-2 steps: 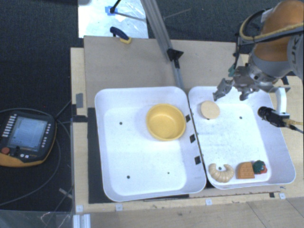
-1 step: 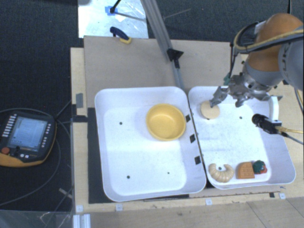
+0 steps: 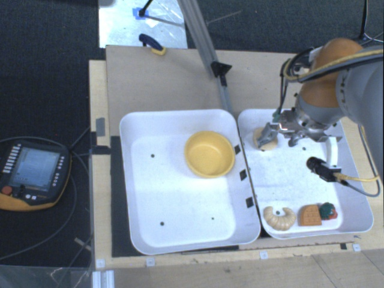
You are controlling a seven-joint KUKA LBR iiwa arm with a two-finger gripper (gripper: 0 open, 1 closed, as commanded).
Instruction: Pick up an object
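Your gripper [image 3: 277,132] hangs at the right bin's [image 3: 354,224] far left corner, right over a tan pastry [image 3: 266,138]. I cannot tell how the jaws stand. Centre them over it before lifting.

text: none legible | pendant [image 3: 31,177] screen: lit, content too small to read | pendant buttons: markings blurred | bins [image 3: 180,122]: no labels or numbers seen | surface [image 3: 180,77]: no signs seen | arm [image 3: 354,83]: no brand mark made out
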